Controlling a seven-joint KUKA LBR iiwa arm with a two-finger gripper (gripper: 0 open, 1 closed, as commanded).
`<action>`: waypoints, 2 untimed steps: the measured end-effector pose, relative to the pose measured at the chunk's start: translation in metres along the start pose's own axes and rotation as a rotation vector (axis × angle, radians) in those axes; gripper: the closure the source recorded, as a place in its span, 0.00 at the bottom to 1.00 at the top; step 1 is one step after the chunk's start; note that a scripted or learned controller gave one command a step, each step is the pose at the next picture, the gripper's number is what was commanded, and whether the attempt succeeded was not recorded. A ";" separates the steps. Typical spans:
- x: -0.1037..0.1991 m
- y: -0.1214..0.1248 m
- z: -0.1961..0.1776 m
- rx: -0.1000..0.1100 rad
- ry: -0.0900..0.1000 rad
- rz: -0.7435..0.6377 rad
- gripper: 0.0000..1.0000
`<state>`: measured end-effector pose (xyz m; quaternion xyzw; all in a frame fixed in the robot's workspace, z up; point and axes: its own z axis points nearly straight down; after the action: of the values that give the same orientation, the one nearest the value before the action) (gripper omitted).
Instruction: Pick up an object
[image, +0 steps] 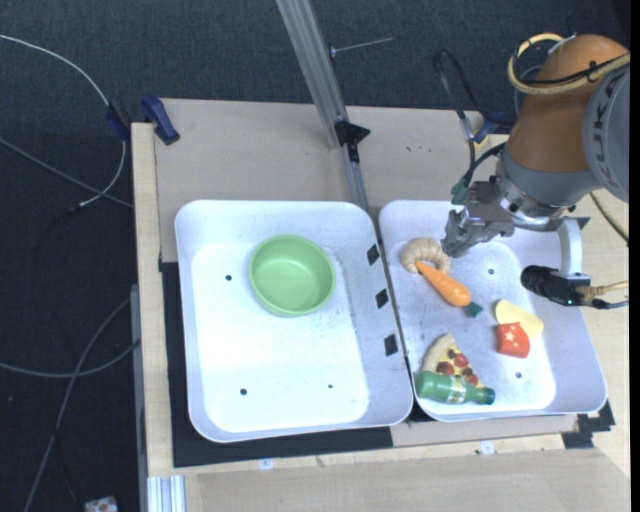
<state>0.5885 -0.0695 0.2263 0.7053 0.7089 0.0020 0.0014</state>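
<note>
My tool (455, 243) hangs in the right bin (560, 400), just beside the carrot (445, 284) and croissant (415, 252); grip state I cannot tell. Carrot looks light, stiff, smooth plastic, likely slippery. I'd take it across its thick middle.

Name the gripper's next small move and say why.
Probably a short straight descent: the gripper hovers in the right bin just above the croissant and the carrot, the nearest things to grasp.
</note>
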 end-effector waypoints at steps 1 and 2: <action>0.049 0.014 -0.004 0.001 0.002 -0.001 1.00; 0.094 0.041 -0.017 0.000 0.002 -0.001 1.00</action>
<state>0.6294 0.0249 0.2432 0.7050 0.7092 0.0029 0.0008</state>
